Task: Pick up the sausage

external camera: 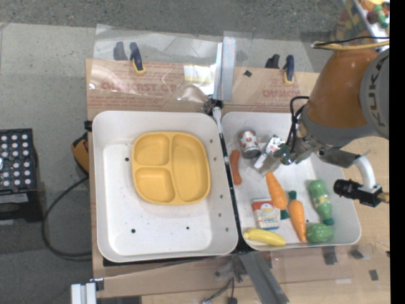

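You are in the approach step: the pincer point(269, 160) hovers right of centre in the frame, above the right bin point(351, 236), and whether it is released or clenched you cannot tell. The sausage point(235, 167) lies near that bin's left wall, ungrasped, long axis running top to bottom of frame. Next, shift left and align across its width.

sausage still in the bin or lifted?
In the bin. The sausage lies flat on the right bin's floor by its left wall, apart from the end effector.
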Controlling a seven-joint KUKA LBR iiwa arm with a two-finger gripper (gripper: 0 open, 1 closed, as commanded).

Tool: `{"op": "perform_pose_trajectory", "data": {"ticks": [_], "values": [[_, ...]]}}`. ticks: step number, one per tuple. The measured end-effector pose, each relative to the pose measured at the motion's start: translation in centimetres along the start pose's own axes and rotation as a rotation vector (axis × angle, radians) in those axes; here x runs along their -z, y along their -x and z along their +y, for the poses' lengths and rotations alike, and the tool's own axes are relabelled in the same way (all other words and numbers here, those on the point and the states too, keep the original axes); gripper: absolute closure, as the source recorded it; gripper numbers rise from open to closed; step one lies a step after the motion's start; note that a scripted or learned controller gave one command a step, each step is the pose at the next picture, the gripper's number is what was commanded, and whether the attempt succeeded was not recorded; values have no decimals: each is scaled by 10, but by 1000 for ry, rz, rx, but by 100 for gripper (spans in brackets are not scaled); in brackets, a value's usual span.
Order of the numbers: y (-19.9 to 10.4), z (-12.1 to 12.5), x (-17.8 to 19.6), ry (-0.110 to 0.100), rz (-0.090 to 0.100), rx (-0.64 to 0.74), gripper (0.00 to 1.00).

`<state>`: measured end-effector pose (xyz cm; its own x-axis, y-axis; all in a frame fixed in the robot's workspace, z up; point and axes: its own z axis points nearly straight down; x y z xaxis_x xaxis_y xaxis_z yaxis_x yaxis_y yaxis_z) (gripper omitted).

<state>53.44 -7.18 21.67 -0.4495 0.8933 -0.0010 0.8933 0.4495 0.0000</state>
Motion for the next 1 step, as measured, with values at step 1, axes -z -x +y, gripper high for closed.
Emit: {"op": "perform_pose_trajectory", "data": {"ticks": [1], "values": [[29,-18,-123,2,-2,103,100]]}}
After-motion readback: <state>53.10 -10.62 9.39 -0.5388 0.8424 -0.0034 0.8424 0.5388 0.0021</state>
